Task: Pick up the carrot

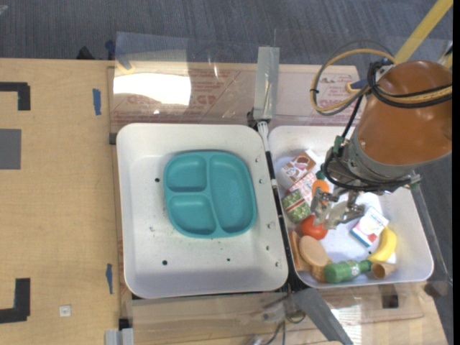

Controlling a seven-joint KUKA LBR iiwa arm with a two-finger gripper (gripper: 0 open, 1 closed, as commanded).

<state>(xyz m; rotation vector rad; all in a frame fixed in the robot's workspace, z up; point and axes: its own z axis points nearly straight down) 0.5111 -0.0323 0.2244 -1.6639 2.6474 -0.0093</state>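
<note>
The carrot (320,187) shows as a small orange piece in the right bin (420,225), near its left-centre, partly hidden under the wrist. My gripper (333,211) hangs low over the bin's middle, just right of and below that orange piece and directly above a red tomato-like item (313,227). The grey wrist with its orange band (406,113) covers the back right part of the bin. Nothing is visibly held.
Packed around the gripper are a small carton (299,167), a green-and-red packet (295,201), a tan round piece (314,251), a green bottle (346,270), a banana (387,244) and a white-blue box (369,226). The left bin (136,214) holds a teal divided plate (210,192).
</note>
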